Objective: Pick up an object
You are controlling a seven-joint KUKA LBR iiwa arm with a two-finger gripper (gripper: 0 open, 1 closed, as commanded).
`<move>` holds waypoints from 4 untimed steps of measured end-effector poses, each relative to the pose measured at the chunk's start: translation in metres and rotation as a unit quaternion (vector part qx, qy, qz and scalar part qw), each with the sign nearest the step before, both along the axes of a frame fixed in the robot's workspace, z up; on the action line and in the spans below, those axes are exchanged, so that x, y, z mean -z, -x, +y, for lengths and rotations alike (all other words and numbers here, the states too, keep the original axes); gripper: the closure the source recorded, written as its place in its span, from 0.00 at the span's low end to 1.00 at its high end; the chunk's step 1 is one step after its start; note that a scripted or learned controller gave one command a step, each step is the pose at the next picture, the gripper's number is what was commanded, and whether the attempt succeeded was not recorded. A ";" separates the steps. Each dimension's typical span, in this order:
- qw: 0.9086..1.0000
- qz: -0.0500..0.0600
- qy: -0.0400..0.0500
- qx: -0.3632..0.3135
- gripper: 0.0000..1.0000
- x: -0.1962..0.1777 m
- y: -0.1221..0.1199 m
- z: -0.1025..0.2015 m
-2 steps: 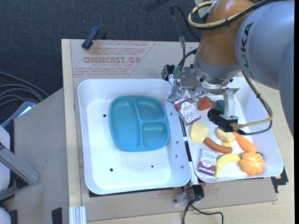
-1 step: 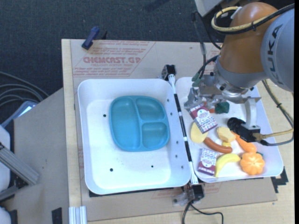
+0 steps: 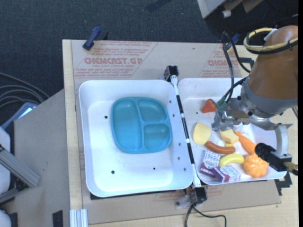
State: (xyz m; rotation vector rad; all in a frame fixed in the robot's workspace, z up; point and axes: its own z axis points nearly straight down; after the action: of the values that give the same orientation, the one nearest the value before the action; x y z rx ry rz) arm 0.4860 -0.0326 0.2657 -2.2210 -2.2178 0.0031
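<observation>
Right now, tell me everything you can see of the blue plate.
The blue plate is a rounded-rectangle tray, plastic by its look, split into three compartments: one large on the view's left, two smaller on the right. It lies flat, slightly rotated, near the middle of the left bin. Nothing sits on it.

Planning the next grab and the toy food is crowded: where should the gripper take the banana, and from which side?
Probably at the middle of the banana, coming straight down from above. It lies flat and curved, hemmed in by the sausage, the orange pumpkin and the purple packet, so a side approach looks blocked. Close across its narrow width.
</observation>
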 end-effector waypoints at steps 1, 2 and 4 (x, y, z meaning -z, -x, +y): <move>1.000 0.000 0.000 -0.001 0.00 0.000 0.000 0.000; 1.000 -0.001 0.000 0.000 0.00 0.082 0.007 -0.049; 1.000 -0.002 0.001 -0.001 0.00 0.181 -0.181 -0.064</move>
State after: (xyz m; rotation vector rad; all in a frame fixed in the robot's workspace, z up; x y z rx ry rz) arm 0.6669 -0.0969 0.0851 -2.2210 -2.2235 -0.0010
